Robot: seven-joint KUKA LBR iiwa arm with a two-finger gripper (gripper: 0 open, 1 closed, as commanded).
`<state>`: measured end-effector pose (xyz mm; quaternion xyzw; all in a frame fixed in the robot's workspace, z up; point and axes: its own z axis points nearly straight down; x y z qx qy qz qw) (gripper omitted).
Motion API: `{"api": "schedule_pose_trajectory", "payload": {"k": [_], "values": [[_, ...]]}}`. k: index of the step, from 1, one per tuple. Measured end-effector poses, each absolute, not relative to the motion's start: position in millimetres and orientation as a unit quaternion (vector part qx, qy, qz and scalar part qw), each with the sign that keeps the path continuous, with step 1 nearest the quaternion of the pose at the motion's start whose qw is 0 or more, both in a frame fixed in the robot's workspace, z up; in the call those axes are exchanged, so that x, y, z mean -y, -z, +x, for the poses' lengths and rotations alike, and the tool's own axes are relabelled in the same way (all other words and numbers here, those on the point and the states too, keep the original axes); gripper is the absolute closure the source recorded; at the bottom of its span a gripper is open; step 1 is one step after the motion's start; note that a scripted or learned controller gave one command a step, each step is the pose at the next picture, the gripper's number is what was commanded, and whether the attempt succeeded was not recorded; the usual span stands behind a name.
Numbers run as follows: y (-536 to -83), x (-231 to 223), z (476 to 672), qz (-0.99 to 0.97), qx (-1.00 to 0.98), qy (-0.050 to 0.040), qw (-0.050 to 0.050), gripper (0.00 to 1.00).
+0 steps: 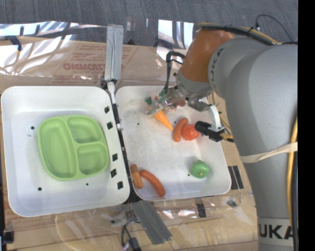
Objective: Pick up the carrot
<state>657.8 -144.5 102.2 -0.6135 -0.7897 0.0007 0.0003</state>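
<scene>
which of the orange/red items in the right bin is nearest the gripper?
The carrot, the pointed orange piece just below the gripper. The tomato sits further right; the sausages lie by the bin's front edge.

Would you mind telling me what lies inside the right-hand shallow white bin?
Inside the right-hand shallow white bin: a small orange carrot, a red tomato-like piece, a green apple-like piece and orange-red sausages. The grey arm covers the bin's far right corner.

Grey arm (251, 88), hand (165, 102) lowered
</scene>
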Motion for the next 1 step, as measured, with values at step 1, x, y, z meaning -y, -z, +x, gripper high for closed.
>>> {"api": "schedule_pose_trajectory", "payload": {"k": [1], "values": [[-200.3, 42.1, 657.6, -0.63, 0.776, 0.0007, -0.001, 1.0]]}}
